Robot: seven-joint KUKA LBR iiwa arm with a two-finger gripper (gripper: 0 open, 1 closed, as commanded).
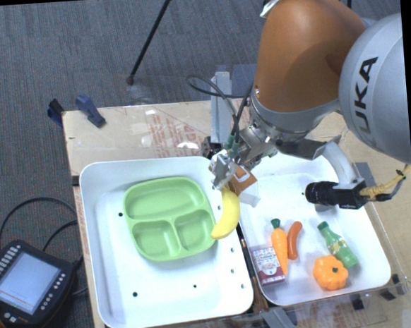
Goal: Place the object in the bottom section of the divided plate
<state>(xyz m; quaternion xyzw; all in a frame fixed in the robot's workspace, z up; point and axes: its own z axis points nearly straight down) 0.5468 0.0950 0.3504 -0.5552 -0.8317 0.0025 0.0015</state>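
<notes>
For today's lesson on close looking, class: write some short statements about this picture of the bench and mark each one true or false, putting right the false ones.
1. The green plate lies in the left bin. True.
2. The banana lies flat in the middle of the right bin. False: it hangs at the claw, over the plate's right edge, near where the two bins meet.
3. The plate has three sections. True.
4. A carrot lies in one of the plate's sections. False: it lies in the right bin, beside a sausage.
5. A small orange pumpkin sits in the right bin next to a green bottle. True.
</notes>
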